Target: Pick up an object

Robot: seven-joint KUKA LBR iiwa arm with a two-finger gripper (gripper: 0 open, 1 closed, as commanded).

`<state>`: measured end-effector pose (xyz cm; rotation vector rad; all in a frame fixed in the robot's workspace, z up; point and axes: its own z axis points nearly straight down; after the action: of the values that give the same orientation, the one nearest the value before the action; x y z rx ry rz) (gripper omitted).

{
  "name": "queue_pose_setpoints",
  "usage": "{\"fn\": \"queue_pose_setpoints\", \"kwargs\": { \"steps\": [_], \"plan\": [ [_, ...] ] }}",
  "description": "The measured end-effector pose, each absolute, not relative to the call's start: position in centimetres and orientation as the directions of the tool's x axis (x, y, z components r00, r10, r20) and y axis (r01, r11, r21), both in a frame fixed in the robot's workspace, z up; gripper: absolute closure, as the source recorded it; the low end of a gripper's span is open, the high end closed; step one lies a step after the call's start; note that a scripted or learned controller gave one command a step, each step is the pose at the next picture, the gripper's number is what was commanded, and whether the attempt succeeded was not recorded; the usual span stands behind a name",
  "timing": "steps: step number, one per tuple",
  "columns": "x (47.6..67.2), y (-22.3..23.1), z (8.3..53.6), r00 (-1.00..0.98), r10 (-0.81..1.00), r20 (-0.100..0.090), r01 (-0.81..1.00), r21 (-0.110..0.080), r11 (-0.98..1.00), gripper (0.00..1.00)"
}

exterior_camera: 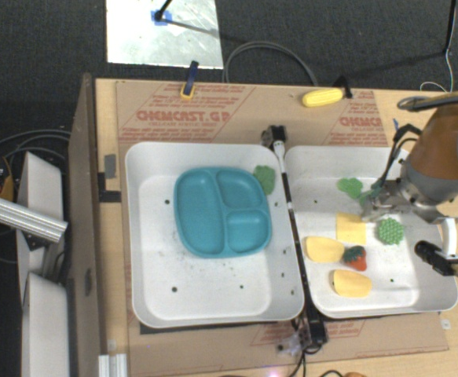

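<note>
I'm in the approach step: my pincer (375,203) hangs low in the right bin (429,301), its state unclear to me. A green studded ball (390,230) lies just below-right, a yellow block (350,229) below-left; next I must centre over one

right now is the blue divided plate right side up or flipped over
Right side up: the blue divided plate lies flat in the left bin with its three compartments facing up.

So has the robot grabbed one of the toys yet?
Not yet, as far as I can tell. The end effector is down in the right bin, beside the yellow block and green bumpy ball. Nothing looks lifted. Grabbing and raising a toy is left.
</note>
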<state>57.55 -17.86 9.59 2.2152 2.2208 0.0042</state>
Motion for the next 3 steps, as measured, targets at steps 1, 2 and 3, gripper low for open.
{"fn": "queue_pose_setpoints", "kwargs": {
  "steps": [1, 2, 3],
  "plan": [
    [57.5, -17.9, 9.6, -0.003, 1.0, -0.001, 1.0, 0.005, 0.003, 0.0],
    [51.5, -12.0, 11.5, -0.006, 1.0, 0.003, 1.0, -0.003, 0.006, 0.0],
    [48.5, -13.7, 8.3, 0.001, 1.0, 0.0, 1.0, -0.001, -0.001, 0.0]
  ]
}}
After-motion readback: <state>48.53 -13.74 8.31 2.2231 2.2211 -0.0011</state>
